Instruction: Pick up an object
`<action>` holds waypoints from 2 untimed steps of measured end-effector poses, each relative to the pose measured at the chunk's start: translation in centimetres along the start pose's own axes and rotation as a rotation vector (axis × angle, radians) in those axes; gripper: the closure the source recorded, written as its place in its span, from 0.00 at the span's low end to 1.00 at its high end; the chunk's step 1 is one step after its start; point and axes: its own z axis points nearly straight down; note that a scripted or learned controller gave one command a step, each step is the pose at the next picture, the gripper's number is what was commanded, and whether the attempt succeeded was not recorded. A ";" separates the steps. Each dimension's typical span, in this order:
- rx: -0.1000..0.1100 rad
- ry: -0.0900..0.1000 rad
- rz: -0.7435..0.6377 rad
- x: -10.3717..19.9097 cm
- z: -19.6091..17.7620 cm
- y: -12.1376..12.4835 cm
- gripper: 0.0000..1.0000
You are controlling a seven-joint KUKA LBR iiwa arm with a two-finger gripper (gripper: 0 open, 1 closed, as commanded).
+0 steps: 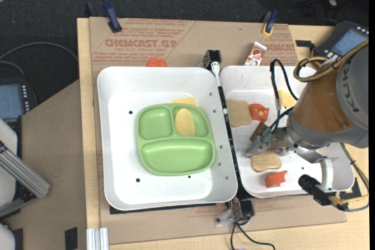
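Observation:
My gripper [255,143] is low in the right bin [252,76], reaching in from the right under the grey and orange arm. It stands open, with bare white bin floor between the two dark fingers. A tan toast slice [266,161] lies just below it, and a small red piece [275,179] lies below that. Above the gripper are a red piece [258,112] and a tan bread piece [238,113]. A yellow item [285,98] is partly hidden behind the arm's cable.
The left bin [117,85] holds a green divided plate [174,149] with a yellow piece [185,122] in its upper right compartment. A small carton [255,54] and clamps sit on the cardboard behind the bins. A black cable loops over the right bin.

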 end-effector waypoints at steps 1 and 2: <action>-0.001 0.000 -0.002 0.6 0.0 1.1 0.00; 0.006 0.003 0.001 0.5 0.0 -1.6 0.00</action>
